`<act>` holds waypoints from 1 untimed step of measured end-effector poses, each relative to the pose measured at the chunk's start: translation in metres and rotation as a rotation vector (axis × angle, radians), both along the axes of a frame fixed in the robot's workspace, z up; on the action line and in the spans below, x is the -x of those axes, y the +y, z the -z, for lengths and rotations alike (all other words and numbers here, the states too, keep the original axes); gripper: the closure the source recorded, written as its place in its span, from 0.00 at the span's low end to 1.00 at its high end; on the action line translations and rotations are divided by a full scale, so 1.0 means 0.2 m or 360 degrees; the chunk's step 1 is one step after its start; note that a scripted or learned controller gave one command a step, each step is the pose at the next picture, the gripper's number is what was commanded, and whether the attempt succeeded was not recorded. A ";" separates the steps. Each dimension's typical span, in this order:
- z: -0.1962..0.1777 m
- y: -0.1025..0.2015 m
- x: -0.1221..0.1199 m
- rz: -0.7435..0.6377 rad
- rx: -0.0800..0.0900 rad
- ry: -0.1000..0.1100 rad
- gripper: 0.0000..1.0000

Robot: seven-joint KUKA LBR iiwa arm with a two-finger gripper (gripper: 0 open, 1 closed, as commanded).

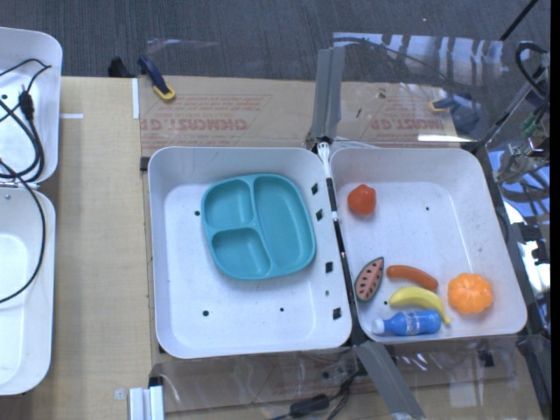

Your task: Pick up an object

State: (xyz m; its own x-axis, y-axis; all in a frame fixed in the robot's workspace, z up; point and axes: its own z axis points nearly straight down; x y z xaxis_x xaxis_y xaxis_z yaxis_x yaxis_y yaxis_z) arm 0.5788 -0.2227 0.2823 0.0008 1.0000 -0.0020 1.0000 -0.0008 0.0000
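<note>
Two bins: left bin (175, 261) holds a teal plate (258, 226); right bin (472, 182) holds toy foods; claw's state untellable.

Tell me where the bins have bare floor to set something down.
Right bin: open middle and back, right of the tomato. Left bin: strips around the teal plate, widest along the front. Crowded: right bin's front, with watermelon slice, sausage, banana, bottle, orange.

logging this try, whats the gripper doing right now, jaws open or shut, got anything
Gripper: not in the frame, so its state cannot be told. All the toys lie loose in the right bin.
</note>
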 end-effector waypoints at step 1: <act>0.10 0.26 0.27 -0.0005 -0.0002 0.0004 1.00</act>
State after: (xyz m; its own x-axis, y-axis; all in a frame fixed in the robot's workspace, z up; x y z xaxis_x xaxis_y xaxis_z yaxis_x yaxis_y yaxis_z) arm 0.5258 -0.1710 0.2614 -0.0021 1.0000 -0.0007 1.0000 0.0021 -0.0028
